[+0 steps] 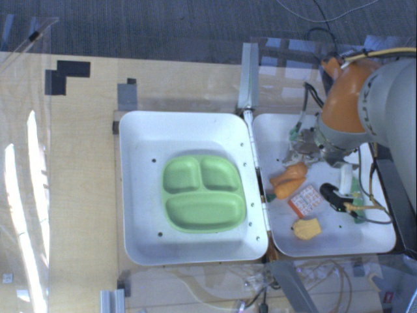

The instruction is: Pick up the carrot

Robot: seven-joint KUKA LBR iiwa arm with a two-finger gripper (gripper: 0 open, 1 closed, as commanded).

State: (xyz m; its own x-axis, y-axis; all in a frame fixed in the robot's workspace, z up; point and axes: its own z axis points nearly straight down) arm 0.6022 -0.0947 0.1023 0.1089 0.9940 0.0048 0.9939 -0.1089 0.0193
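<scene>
Where it lies, carrot point(288, 180) points upper-right.

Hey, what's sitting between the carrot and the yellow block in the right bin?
In the camera view, a small red-and-white checkered block lies between the carrot and the yellow block.

We see the scene under bright, even overhead light. The two white bins point(137, 175) read near-overexposed, with soft, faint shadows along their inner walls. Strong white glare streaks fall on the worktop point(71, 175) at the left, apparently reflections from a clear panel point(26, 142) standing there. The green tray point(202, 193) shows mild sheen and shallow shading in its compartments. Overall sharpness is modest: we note soft edges and coarse detail around the arm point(365, 103) and the small items beneath it. The dark floor point(163, 12) at the top appears dim and grainy.
</scene>
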